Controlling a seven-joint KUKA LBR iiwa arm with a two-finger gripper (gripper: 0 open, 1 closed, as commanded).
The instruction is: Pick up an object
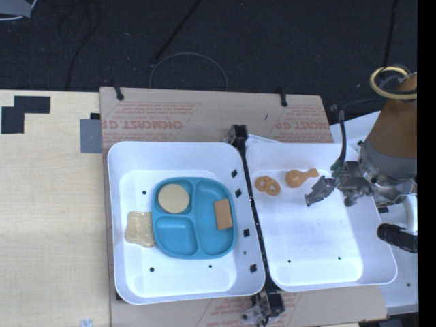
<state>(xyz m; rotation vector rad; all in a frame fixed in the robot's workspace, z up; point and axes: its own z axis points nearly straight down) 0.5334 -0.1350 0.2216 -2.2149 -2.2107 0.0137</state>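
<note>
In the camera view, two white bins are seen side by side. In the right bin (320,251), a pretzel (268,185) lies at about ten o'clock of the bin floor, and a tan drumstick (300,177) just beside it toward eleven o'clock, the two apart. The gripper (320,193) is seen at about two o'clock of the same bin, reaching in from three o'clock, close to the drumstick's thin end; nothing is seen between its fingers, and whether they are open or closed cannot be told.

In the left bin (129,182), a blue tray (187,240) is set, with a round cracker (173,198) in its ten-o'clock compartment and a brown slab (223,214) at three o'clock. A pale bread piece (139,228) lies against the tray at nine o'clock.

The drumstick is judged the nearest candidate. It is probably light, stiff plastic with a smooth, slippery skin; it would best be taken across the narrow neck, where the fingers can close fully.
</note>
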